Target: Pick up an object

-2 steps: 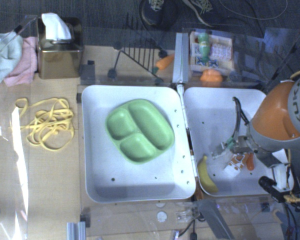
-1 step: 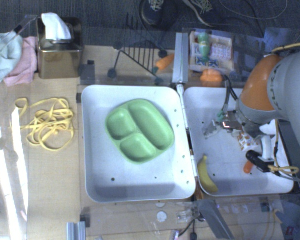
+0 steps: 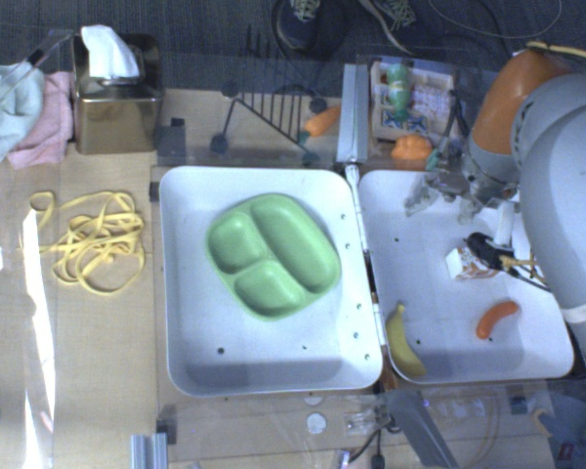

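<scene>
Overhead, the grey arm (image 3: 557, 164) leans in from the right, its gripper (image 3: 432, 191) low over the right bin's (image 3: 439, 360) far left corner; whether it is open cannot be told. A banana (image 3: 402, 340) lies against that bin's near left wall, long axis roughly near-to-far. An orange sausage (image 3: 496, 319) lies slantwise nearby.

The left bin (image 3: 181, 360) holds a green divided plate (image 3: 272, 254) at its middle; right of that plate, the right bin (image 3: 420, 262) holds a banana (image 3: 401, 341), an orange sausage (image 3: 496, 319) and the gripper (image 3: 439, 191), farther right.
</scene>
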Motion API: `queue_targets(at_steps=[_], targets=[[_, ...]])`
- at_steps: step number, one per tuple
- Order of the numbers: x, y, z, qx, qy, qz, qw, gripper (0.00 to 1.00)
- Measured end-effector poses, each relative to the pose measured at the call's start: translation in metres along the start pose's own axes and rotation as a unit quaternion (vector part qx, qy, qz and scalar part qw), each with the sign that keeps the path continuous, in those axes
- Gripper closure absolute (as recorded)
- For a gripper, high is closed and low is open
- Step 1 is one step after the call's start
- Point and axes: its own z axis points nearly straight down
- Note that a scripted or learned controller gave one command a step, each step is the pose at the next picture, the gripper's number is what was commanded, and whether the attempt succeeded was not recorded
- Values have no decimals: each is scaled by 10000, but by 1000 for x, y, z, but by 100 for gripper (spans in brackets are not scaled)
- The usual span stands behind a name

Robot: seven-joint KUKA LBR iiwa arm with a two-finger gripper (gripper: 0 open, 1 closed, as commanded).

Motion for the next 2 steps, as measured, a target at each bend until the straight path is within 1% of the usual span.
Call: queue_targets(at_steps=[1,2], targets=[[-44,3,-73,-2,-2,-1095,9940,0],[-62,-103,-21,-87,-40,-835,9965,0]])
